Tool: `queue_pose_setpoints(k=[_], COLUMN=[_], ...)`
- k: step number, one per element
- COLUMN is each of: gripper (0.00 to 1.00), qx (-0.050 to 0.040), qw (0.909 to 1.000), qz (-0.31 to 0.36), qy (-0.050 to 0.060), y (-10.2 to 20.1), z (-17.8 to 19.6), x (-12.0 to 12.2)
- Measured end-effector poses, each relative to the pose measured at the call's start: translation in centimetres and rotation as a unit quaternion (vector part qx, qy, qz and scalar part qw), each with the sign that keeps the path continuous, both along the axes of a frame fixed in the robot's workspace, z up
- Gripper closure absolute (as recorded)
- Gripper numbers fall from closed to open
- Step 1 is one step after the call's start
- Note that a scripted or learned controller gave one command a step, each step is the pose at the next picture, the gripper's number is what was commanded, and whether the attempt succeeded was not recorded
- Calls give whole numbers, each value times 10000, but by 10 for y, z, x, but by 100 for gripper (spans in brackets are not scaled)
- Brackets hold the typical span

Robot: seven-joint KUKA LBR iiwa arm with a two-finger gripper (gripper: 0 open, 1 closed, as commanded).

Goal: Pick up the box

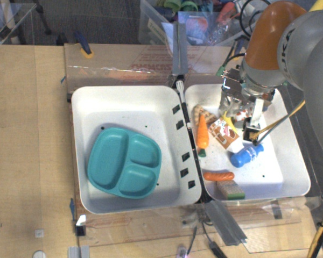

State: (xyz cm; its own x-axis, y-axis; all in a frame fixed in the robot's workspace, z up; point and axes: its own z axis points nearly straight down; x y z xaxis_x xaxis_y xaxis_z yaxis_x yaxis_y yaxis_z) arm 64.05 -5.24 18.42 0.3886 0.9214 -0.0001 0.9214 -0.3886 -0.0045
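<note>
The box (224, 134) is small, brown and white with red print. It lies tilted in the right bin (290, 165), near the bin's middle. My gripper (233, 113) hangs directly over the box's upper right end, very close to it. I cannot tell whether it touches the box. The wrist hides part of the box's far end.
An orange carrot (203, 131) lies just left of the box, with a tan bread-like piece (197, 112) behind it. A blue bottle (245, 155), a red-orange sausage (218, 175) and a sponge (230, 190) lie toward the front. A teal divided plate (125, 162) fills the left bin (86, 104).
</note>
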Motion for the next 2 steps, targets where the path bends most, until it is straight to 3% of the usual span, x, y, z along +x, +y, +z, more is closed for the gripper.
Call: queue_pose_setpoints(k=[1,2], gripper=[100,100], qx=[-16,-12], qw=[9770,8976], qz=[-2134,-4409], qy=[-12,-13], y=[69,61], z=[140,111], x=[-1,18])
